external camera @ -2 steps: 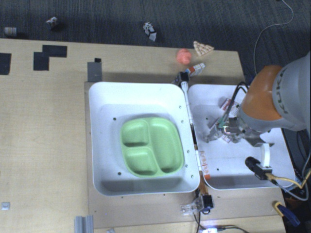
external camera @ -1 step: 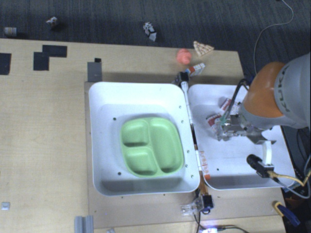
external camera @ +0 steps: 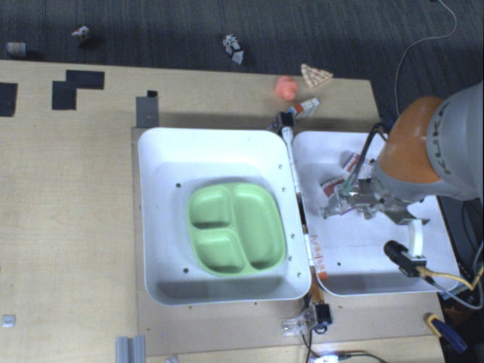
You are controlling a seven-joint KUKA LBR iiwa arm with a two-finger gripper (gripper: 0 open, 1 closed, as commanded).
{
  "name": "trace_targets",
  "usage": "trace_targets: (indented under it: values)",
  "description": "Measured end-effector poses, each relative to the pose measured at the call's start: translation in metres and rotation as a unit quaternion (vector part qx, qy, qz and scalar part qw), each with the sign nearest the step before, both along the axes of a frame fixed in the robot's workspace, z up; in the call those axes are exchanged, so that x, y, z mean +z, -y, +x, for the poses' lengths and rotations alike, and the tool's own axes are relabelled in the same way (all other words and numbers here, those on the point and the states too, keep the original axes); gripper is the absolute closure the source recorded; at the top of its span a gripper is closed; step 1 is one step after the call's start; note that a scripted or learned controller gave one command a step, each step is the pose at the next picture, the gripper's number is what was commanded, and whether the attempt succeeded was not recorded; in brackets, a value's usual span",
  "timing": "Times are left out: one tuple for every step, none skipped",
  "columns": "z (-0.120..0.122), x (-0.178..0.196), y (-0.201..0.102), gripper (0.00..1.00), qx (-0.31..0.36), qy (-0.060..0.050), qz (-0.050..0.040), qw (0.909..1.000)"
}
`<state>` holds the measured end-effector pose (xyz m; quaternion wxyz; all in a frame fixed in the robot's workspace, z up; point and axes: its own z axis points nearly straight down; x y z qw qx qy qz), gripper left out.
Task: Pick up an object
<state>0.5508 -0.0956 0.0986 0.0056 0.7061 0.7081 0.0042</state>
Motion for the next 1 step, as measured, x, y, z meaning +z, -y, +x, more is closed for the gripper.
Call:
trace_targets:
  values:
    - [0.0012,0.0107,-0.0008,1.00,0.001,0.002,0.0001,1.0000]
